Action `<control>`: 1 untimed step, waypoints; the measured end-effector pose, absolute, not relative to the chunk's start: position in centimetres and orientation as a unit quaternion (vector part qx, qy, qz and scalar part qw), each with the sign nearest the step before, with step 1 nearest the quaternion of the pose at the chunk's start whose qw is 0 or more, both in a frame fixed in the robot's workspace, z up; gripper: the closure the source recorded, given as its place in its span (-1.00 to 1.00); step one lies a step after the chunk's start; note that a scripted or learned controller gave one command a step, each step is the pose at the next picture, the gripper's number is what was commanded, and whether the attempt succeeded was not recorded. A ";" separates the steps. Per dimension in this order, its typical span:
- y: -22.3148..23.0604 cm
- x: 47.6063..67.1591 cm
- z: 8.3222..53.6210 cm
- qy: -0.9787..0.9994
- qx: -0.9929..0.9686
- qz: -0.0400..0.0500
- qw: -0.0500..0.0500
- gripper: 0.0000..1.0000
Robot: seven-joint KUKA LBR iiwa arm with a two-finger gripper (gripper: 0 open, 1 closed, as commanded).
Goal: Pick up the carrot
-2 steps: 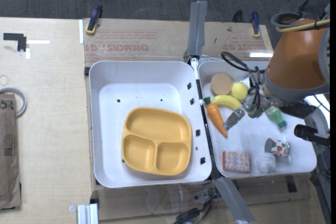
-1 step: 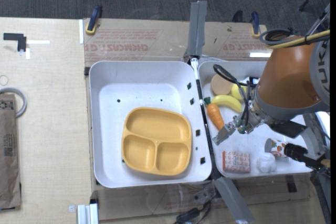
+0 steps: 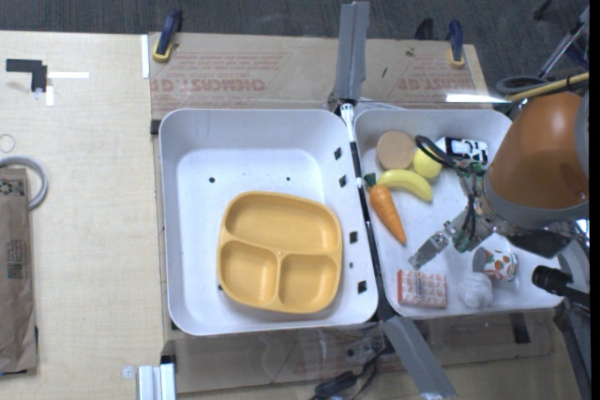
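Your carrot point(image 3: 387, 212) lies in the right bin point(image 3: 525, 303), beside the banana point(image 3: 407, 182). The gripper point(image 3: 434, 247) hovers near it, jaws open and empty.

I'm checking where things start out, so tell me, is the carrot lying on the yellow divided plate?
No, the carrot lies in the right bin beside the banana, while the yellow divided plate sits in the left bin.

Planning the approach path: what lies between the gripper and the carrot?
In the camera view, only bare white bin floor separates the gripper from the carrot. The banana sits above that stretch.
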State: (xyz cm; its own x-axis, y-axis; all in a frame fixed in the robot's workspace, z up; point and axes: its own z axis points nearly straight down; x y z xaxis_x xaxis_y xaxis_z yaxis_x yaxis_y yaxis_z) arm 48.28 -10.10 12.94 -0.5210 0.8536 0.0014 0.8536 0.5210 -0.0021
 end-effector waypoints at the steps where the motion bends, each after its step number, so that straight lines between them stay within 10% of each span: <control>1: -10.2 52.3 9.1 -0.915 -0.402 0.000 0.000 -1.00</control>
State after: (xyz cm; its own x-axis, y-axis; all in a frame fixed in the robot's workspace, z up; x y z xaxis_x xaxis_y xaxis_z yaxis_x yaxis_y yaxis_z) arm 52.31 -10.20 9.12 -0.6761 0.7368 -0.0003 0.7368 0.6761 0.0002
